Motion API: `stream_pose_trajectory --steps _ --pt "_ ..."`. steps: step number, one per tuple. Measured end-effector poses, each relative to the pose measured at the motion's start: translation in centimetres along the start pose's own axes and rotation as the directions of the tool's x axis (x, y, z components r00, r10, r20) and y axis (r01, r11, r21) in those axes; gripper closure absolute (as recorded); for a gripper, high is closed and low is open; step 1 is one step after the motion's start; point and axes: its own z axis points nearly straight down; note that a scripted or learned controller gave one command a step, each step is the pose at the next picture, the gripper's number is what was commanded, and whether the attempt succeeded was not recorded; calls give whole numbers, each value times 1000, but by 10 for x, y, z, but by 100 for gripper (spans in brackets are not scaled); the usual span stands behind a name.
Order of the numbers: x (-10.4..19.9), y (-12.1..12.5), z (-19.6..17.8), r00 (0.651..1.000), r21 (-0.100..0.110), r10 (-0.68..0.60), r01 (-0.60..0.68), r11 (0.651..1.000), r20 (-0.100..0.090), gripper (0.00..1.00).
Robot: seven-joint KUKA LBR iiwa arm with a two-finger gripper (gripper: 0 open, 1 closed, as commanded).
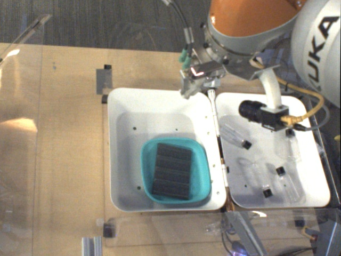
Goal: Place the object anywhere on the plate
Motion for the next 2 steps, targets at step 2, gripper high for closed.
stream_pose_trajectory --steps 2 --pt "-70 -58 -1 988 0 -158 158 988 2 100"
